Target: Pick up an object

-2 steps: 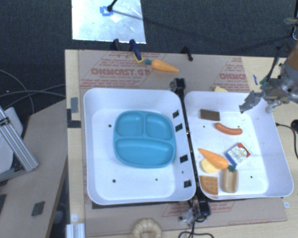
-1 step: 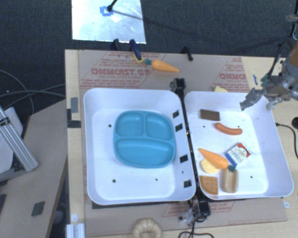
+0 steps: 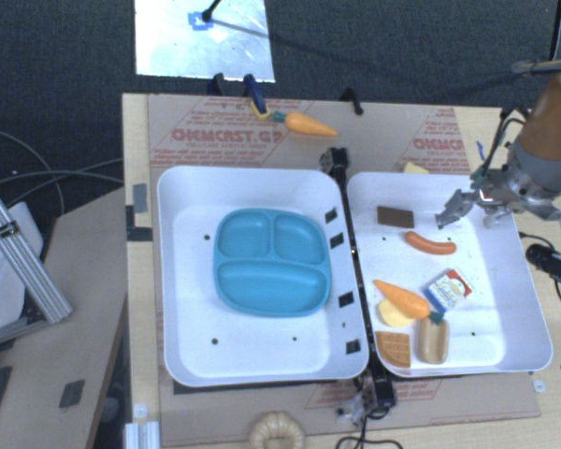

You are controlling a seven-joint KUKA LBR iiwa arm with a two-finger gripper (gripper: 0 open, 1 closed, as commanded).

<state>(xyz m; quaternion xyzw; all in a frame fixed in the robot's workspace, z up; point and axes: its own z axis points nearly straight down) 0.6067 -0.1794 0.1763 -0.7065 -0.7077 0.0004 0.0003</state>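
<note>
My gripper hangs over the upper right part of the right bin, open, with nothing between its fingers. Just below and left of it lies a red-orange sausage. A brown block rests to the left of the gripper. Lower in the bin are an orange carrot, a small blue and red carton, a pale yellow piece, a waffle square and a bread roll.
The left bin holds a blue divided plate. Behind the bins, on the cardboard, lie a second carrot and a yellow piece. Black clips line the wall between the bins. A beige ring sits at the front edge.
</note>
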